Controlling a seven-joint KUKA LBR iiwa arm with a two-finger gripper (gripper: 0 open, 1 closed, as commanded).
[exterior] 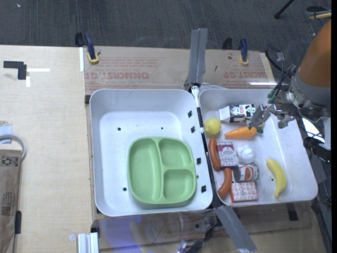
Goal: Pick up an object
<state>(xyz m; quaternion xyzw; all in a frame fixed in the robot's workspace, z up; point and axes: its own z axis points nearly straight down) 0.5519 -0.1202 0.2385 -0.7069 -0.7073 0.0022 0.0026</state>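
Gripper [258, 119] sat upper right of frame, over right bin [308, 194], tips just above carrot [244, 133] beside milk carton [239, 112]. Couldn't tell how far open or whether anything held. Advice: drop straight on carrot's middle, close across its width, avoid nudging carton & lemon [212, 126].

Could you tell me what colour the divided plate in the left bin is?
The plate is light green, clearest in the camera view.
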